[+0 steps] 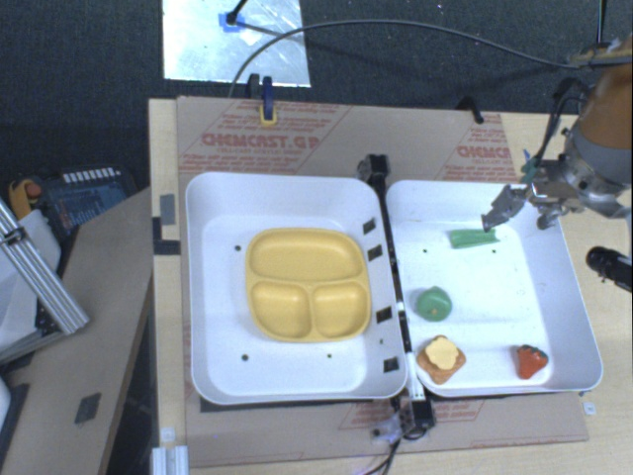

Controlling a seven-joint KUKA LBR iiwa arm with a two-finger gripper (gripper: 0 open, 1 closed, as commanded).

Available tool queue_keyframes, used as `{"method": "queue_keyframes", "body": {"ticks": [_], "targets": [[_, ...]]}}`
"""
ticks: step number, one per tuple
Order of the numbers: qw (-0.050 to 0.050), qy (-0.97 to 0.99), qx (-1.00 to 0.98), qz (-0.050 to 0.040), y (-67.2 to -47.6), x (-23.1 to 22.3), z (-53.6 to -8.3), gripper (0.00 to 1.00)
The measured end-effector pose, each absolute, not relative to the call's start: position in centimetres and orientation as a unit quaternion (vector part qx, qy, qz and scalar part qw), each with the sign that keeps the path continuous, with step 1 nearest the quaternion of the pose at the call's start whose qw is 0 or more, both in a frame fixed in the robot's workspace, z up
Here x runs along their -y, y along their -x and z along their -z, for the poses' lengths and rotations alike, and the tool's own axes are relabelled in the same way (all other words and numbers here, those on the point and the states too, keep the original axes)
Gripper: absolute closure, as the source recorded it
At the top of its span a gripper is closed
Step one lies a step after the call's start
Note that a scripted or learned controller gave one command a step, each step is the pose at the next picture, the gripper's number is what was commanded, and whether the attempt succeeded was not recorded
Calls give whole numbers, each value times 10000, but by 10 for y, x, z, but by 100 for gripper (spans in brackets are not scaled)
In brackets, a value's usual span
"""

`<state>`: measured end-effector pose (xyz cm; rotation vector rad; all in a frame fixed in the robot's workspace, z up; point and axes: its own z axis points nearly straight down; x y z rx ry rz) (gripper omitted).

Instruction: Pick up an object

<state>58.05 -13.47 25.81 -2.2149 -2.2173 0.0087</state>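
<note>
- Looks like the approach step to me: the gripper (521, 206) hangs over the far end of the right bin (579, 295), fingers spread apart, nothing between them.
- Closest thing to it is the flat green piece (473, 237), lying just below and left of the nearer fingertip. Can't tell if they're touching.
- Other pickable stuff sits in the same bin: a green ball (433, 304) mid-bin, a tan and orange toy (441, 357) at the near left corner, a red strawberry-ish thing (531, 361) near the front right.
- Left bin (203, 295) holds a yellow divided plate (305, 283).
- My guess for the next move: shift left a bit, drop down so the fingers straddle the green piece, then close. It's flat, so it needs a low grab.
- Readable text: red "CHEMCAST GP" printed on the brown sheet (297, 132) under the bins, repeated at the right but partly covered.
</note>
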Motion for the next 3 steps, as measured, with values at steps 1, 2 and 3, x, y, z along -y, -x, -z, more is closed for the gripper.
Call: {"method": "queue_keyframes", "body": {"ticks": [1,2,3], "targets": [[-4,7059,7083,3,-583,134,-264,0],[6,7052,7090,-4,-585,125,-215,0],[9,7069,7074,-8,-579,133,-162,0]]}}
